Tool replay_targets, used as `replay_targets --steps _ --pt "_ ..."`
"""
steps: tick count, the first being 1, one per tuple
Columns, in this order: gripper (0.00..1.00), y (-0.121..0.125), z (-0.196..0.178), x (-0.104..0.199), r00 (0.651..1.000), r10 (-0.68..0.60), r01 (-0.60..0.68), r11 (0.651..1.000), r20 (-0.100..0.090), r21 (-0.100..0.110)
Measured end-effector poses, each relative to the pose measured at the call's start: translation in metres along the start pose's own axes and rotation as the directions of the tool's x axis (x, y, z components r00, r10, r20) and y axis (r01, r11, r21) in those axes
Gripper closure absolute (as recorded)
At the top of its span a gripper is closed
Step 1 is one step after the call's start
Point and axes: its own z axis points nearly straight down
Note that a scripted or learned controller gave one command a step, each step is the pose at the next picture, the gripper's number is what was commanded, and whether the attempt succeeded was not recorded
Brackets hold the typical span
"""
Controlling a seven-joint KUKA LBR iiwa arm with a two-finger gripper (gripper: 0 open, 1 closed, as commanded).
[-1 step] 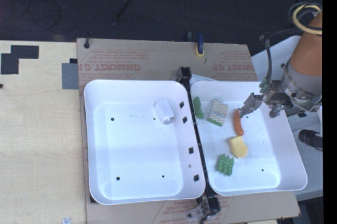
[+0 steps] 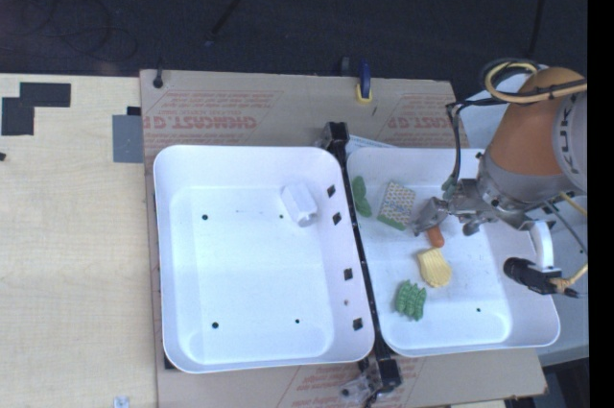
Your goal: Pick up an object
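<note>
Right now the gripper [image 2: 436,222] sits low over the right bin [image 2: 523,334], reaching in from the right side of the camera view, with the orange band above the wrist visible behind it. Just under its tip lies a small orange piece [image 2: 436,237], seemingly touching or nearly touching the fingers; whether they are open, closed or actually clamped on it cannot be told from this angle, so no hold can be claimed.

Other candidates lie close by in the same bin: a yellow ridged object [image 2: 435,269] just below the orange piece, a green knobbly object [image 2: 410,300] nearer the front, a pale meshed object [image 2: 397,203] to the left of the gripper, and a green piece [image 2: 361,196] beside the divider between the bins. The left bin [image 2: 182,339] holds one white block [image 2: 299,203], well apart from the arm.

The risks look plain. The orange piece is small and low, so the fingers may close above it or pinch only its edge, letting it slip out on the lift. A slightly off descent could also shove it sideways into the yellow object, or catch the meshed object instead.
</note>
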Motion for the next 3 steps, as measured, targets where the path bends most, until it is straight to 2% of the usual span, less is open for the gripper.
replay_targets --steps 1,2,3 --pt "0.0 -0.022 0.043 0.027 1.0 0.0 0.0 1.0 0.0 -0.003" --pt "1.0 -0.022 0.031 0.024 1.0 0.009 -0.009 1.0 0.0 -0.004" --pt "1.0 -0.004 -0.082 0.094 1.0 -0.008 0.008 1.0 -0.001 -0.017"
